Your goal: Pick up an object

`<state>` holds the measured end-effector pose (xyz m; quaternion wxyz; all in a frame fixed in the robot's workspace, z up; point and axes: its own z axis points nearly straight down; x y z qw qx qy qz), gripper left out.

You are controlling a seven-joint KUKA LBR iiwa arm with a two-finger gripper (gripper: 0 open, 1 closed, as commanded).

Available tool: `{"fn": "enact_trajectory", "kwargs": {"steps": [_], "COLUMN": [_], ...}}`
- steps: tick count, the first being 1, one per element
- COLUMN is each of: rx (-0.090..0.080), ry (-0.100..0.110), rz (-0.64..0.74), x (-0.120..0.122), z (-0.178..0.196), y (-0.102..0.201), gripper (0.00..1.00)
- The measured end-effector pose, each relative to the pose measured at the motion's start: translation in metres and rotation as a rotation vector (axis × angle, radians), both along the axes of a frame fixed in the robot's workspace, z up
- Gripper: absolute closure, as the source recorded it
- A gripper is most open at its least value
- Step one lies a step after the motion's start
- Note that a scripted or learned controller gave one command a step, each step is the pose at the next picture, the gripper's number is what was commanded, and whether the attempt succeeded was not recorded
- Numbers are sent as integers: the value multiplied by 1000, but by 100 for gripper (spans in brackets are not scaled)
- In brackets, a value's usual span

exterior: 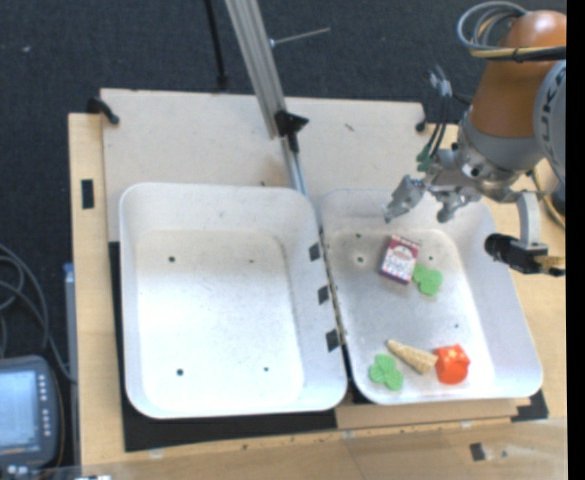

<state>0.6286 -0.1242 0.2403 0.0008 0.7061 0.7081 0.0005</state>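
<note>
My gripper hangs over the far edge of the right bin, fingers spread apart with nothing between them. Just below it lies a small red and white box, with a green clover-shaped piece beside it on the right. Toward the bin's near side are a tan cone, a red-orange tomato-like object and a second green piece. All these rest on the bin floor, apart from the gripper.
The left bin lies beside the right one. A slanted metal pole rises from the bench behind the bins. A black fitting sticks out at the right bin's right rim.
</note>
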Motion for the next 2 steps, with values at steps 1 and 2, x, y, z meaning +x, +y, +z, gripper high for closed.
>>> {"fn": "enact_trajectory", "kwargs": {"steps": [1, 2], "rx": [0, -2], "ry": [0, 5], "rz": [0, -4], "x": [0, -6], "z": [0, -46], "y": [0, -8], "gripper": [0, 0]}}
